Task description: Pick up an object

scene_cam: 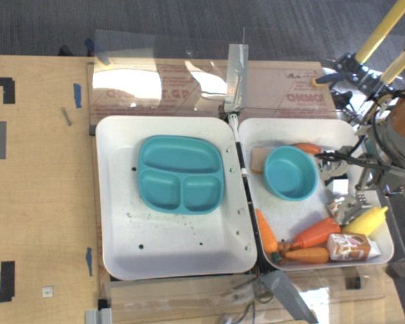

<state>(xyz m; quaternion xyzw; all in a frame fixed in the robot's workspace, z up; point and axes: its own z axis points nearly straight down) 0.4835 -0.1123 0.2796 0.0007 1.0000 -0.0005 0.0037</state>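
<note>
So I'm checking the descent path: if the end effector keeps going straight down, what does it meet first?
Probably the yellow toy beside the small carton, near the right bin's front corner. The end effector hangs just over them, though depth is hard to judge.

The tan bench (34, 201) bears two white bins (115, 248), touching side by side.

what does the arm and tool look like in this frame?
At the view's right edge, the arm shows a dark grey body with an orange band. Thin black cables loop around it. Below hangs the tool, a small silvery metal assembly with dark parts, over the right bin. Finer detail is too small to tell.
</note>
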